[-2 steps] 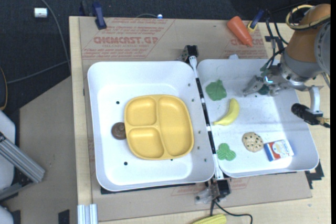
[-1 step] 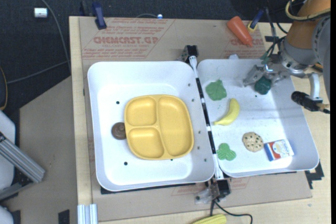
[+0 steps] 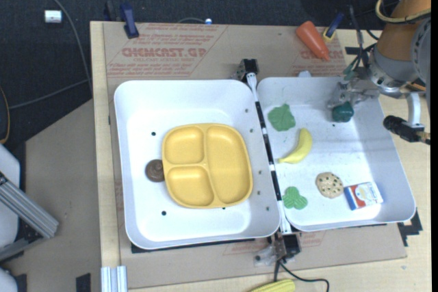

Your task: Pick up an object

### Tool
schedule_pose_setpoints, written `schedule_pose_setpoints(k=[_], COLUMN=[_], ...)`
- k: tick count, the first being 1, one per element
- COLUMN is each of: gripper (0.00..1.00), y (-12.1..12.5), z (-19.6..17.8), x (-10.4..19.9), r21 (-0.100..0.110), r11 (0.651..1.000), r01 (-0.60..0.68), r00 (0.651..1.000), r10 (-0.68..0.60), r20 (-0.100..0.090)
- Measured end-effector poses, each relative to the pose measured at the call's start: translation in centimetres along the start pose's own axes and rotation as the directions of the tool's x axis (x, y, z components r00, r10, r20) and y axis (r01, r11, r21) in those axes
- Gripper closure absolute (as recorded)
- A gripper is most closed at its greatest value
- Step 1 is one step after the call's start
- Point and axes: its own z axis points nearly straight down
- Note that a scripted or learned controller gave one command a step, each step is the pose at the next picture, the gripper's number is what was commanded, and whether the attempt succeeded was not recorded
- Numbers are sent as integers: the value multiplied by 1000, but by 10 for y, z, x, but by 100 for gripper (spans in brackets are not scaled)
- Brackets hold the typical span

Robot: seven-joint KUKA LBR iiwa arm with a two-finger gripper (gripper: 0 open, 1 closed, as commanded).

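The right bin [image 3: 383, 167] holds several small objects. A green leafy piece [image 3: 281, 117] lies near its left wall, with a yellow banana [image 3: 299, 147] just below it. Toward the front are a green broccoli-like piece [image 3: 295, 198], a chocolate-chip cookie [image 3: 329, 184] and a small red, white and blue carton [image 3: 361, 195]. My gripper [image 3: 342, 110] hangs low over the far right part of this bin, right of the leafy piece and apart from all the objects. Nothing shows in its grasp.
The left bin [image 3: 137, 113] carries a yellow divided plate [image 3: 205, 165] with a brown disc [image 3: 155, 170] at its left edge. An orange object [image 3: 313, 40] and a blue clamp [image 3: 128, 20] lie on the bench behind the bins. The arm [image 3: 404, 44] enters from the upper right.
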Motion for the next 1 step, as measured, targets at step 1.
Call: schedule_pose_setpoints(k=[1], gripper=[100], y=[0], z=[-18], x=[86], r21=[3], r11=[1000], r01=[-2], r00=[1000], r10=[2], r20=[-2])
